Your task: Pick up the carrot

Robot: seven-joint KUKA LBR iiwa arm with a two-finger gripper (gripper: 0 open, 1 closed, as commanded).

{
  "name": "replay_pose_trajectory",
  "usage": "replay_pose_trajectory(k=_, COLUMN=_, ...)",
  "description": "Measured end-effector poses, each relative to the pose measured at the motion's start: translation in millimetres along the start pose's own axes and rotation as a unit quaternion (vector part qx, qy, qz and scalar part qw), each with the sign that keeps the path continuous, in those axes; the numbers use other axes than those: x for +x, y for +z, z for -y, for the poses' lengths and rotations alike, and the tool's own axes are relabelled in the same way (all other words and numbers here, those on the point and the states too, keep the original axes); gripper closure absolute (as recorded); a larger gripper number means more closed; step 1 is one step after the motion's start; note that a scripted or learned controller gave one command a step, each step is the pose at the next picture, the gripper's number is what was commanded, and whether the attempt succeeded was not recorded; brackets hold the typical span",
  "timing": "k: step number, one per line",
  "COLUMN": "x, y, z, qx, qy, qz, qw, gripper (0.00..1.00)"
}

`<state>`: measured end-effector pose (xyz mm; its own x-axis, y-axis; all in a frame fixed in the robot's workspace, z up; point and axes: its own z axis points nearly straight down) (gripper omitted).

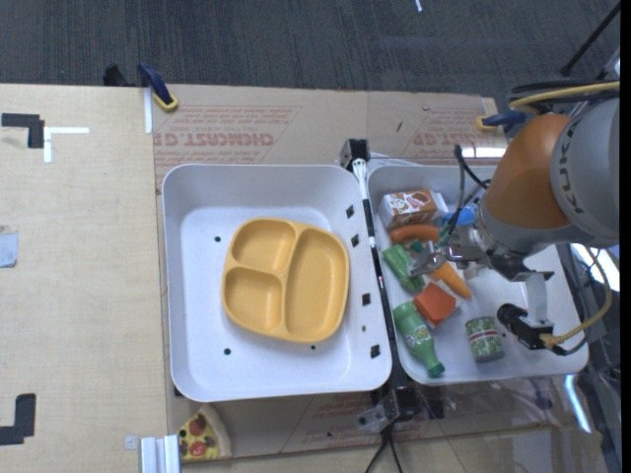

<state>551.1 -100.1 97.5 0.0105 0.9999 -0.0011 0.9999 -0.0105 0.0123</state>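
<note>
Camera view: two white bins (177,294) on table. Left bin: one yellow divided plate (286,279). Right bin: one carrot (452,282) mid-bin, one green bottle (418,339), one can (484,340), one carton (411,206). Arm (537,185) reaching in from right edge, wrist low over right bin. Jaws (431,260) just beside carrot; opening impossible to tell.

The carrot (453,281) was small, orange and tapered. It lay slantwise in the right bin (562,358), near its middle.
</note>
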Motion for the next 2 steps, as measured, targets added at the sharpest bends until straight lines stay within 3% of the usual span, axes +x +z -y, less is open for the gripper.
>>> replay_pose_trajectory(k=1, x=-2, y=-9, z=0, qx=0.000, qy=0.002, qz=0.000, qw=1.0000, gripper=1.00)
replay_pose_trajectory(k=2, x=68, y=-94, z=40, qx=0.007, qy=0.008, qz=0.000, qw=0.9999, gripper=1.00)
